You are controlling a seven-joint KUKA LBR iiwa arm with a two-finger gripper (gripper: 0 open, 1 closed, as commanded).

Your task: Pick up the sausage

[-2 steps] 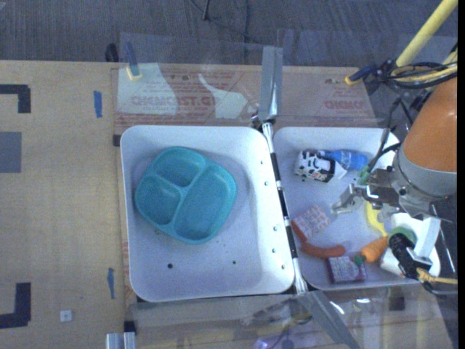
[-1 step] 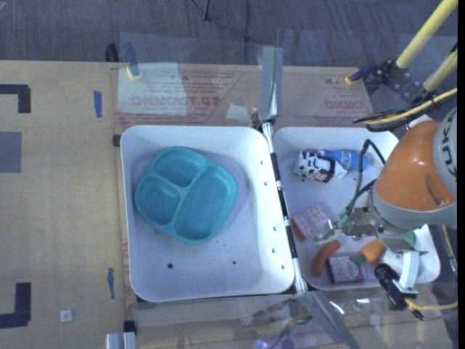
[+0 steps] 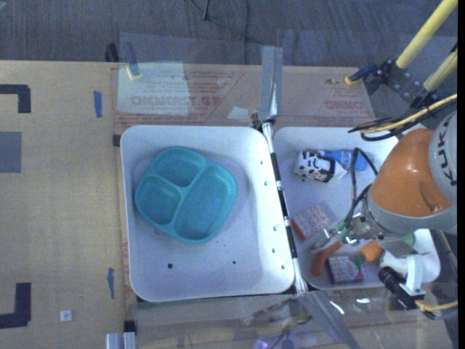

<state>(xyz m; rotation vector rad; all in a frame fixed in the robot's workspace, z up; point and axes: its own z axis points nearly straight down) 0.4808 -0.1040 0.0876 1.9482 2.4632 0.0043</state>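
Reddish sausage lies tilted in right bin.

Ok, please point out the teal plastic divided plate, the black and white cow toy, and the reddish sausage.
Teal plastic divided plate (image 3: 186, 193), camera view, central ridge.
Black and white cow toy (image 3: 314, 165), camera view, body.
Reddish sausage (image 3: 322, 257), camera view, middle.

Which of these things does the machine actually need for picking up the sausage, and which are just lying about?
For the job:
- sausage, reddish-orange, near the right bin's front edge
- gripper, low over that bin

Just lying about:
- teal divided plate in the left bin
- black-and-white cow toy
- blue item beside it
- pinkish packet
- small purple block
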